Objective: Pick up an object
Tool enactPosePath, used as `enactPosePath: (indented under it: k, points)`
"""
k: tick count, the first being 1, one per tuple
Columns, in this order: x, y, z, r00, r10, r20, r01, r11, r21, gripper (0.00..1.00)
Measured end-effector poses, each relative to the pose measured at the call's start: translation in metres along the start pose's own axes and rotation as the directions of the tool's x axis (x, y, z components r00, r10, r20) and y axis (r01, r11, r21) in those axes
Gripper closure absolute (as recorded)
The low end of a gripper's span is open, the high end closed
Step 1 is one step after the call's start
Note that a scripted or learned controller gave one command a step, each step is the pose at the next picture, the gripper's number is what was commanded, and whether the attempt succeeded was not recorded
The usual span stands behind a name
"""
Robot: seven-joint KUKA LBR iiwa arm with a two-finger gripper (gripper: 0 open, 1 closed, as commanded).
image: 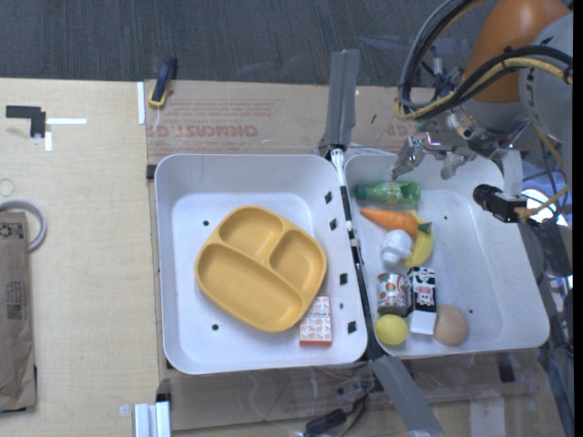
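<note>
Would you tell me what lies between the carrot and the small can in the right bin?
In the camera view, a small white object sits between the carrot and the can, with a banana just beside it.
</note>
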State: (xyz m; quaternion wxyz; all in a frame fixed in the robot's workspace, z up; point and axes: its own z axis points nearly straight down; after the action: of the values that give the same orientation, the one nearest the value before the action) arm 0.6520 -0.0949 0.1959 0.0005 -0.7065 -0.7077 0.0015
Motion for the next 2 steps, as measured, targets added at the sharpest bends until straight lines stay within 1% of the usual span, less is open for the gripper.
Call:
enactPosePath:
  k: [1, 2]
  points:
    - [-0.02, -0.075, 0.061, 0.999, -0.043, -0.001, 0.043, 0.999, 0.0, 0.0]
    - [-0.028, -0.053, 0.105, 0.992, -0.124, 0.0, 0.124, 0.992, -0.001, 0.0]
